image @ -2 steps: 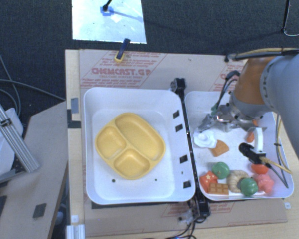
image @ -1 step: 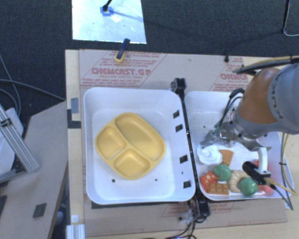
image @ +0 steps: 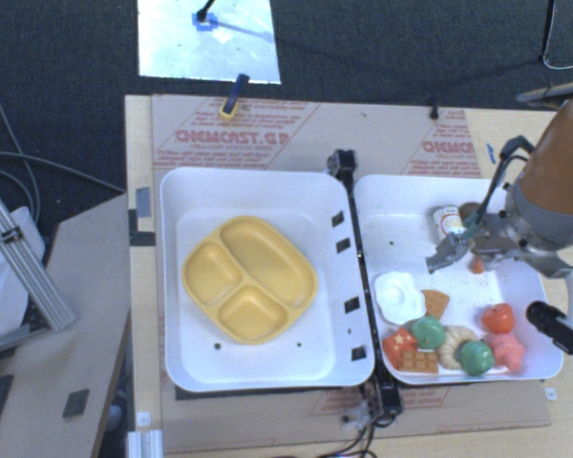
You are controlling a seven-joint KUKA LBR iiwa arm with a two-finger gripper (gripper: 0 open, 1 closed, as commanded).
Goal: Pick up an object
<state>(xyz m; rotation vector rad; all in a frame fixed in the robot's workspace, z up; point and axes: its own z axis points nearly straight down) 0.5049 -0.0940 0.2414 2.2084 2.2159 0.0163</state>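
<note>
The right bin (image: 392,219) holds several toy foods. A small white can with a red label (image: 447,220) lies near the bin's far side. Toward the front are a white cup (image: 399,296), an orange wedge (image: 436,302), a red tomato (image: 498,318), two green balls (image: 427,332) (image: 475,356), a waffle piece (image: 419,360), a tan pastry (image: 453,344) and a pink piece (image: 509,353). My gripper (image: 444,258) hangs low in this bin, just in front of the can and behind the cup. I see nothing between its tips.
The left bin (image: 191,198) carries a yellow divided plate (image: 249,277). A black divider (image: 355,256) runs between the bins. The arm's grey wrist and orange band (image: 559,160) cover the right bin's far right corner. A small red bit (image: 477,266) lies beside the wrist.
</note>
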